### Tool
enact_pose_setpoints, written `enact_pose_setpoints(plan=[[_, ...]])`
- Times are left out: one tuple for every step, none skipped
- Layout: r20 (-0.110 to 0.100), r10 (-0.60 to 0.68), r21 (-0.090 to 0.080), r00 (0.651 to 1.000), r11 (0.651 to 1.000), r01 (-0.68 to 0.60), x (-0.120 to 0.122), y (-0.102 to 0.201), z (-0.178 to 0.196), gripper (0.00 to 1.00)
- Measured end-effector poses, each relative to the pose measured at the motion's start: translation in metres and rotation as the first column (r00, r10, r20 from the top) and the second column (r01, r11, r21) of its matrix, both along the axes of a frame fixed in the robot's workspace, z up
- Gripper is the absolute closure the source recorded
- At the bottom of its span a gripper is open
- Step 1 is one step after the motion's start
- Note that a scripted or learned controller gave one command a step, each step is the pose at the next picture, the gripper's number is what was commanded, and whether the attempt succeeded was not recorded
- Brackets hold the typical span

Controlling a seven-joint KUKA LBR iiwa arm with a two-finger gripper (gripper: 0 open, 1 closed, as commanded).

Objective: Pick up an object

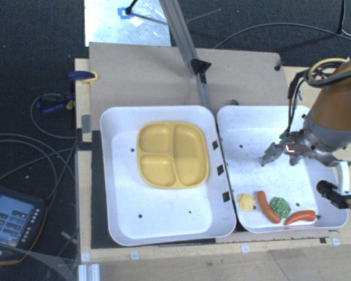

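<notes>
Seemingly poised to descend, the gripper (279, 151) hangs with fingers spread and nothing between them over the right bin (240, 127), well apart from the sausage (267, 206) and its neighbours clustered along the near wall

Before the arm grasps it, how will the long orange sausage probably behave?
The orange sausage looks smooth and rounded, so it may roll or slip. It lies against the green piece, which a grasp would probably nudge. It seems small and light.

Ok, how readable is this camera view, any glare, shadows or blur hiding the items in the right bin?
Camera view: even light, no strong glare on the right bin; the yellow piece, two sausages and green piece read sharp with faint shadows. The gripper is soft and dark against the arm.
</notes>
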State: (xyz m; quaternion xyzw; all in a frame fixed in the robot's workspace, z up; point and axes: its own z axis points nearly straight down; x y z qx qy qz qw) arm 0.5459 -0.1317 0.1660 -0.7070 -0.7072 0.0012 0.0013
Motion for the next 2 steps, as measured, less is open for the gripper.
enact_pose_setpoints(plan=[[-0.001,0.0,0.001,1.0,1.0,0.0,-0.008,0.005,-0.059,0.0],[0.007,0.0,-0.001,1.0,1.0,0.0,-0.005,0.005,-0.045,1.0]])
